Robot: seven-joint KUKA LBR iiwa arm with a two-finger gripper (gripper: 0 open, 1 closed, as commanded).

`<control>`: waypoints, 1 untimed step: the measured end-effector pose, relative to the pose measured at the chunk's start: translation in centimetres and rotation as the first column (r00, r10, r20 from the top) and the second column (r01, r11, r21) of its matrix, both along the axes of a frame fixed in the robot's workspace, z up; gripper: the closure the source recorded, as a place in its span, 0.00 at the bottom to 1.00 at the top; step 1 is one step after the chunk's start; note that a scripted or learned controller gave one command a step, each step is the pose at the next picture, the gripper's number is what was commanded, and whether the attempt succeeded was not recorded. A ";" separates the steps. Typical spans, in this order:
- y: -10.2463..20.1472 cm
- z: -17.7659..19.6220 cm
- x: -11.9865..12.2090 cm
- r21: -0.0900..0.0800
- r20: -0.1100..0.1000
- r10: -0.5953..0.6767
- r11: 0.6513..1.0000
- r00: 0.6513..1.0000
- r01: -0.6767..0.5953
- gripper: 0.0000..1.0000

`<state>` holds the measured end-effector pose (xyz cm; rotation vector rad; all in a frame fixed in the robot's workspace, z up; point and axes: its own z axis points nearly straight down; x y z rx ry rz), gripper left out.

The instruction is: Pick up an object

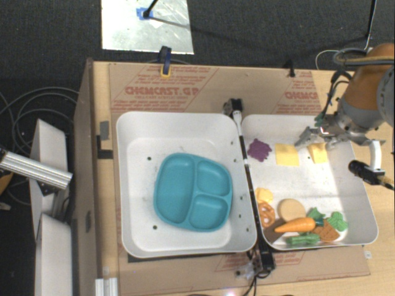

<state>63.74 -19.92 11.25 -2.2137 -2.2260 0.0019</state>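
Lying flat on the floor of the right bin (355, 190), two yellow pieces look like the nearest candidates for a pick: a yellow square (287, 155) and, at its 3 o'clock, a smaller yellow slice (318, 153). The gripper (322, 134) hangs just above them, at about 12 o'clock from the slice, its fingers spread apart with nothing between them, so no object is held yet. That open stance over thin, flat pieces suggests a descent is being set up, though such low shapes give the fingers little to bite on.

A purple piece (259, 148) sits at 9 o'clock from the square, close to the divider. Toward 6 o'clock, the rest of the toys crowd the bin's near edge: a carrot (295, 226), a round bun (290, 209), a pretzel (266, 213) and green leafy bits (336, 219), touching or overlapping, which would make a clean grasp there harder.

Across the divider, at 9 o'clock, the left bin (133, 165) holds a blue divided plate (192, 191).
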 end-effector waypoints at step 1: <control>-0.9 -2.5 -1.1 -0.004 0.007 -0.005 1.000 1.000 0.005 0.00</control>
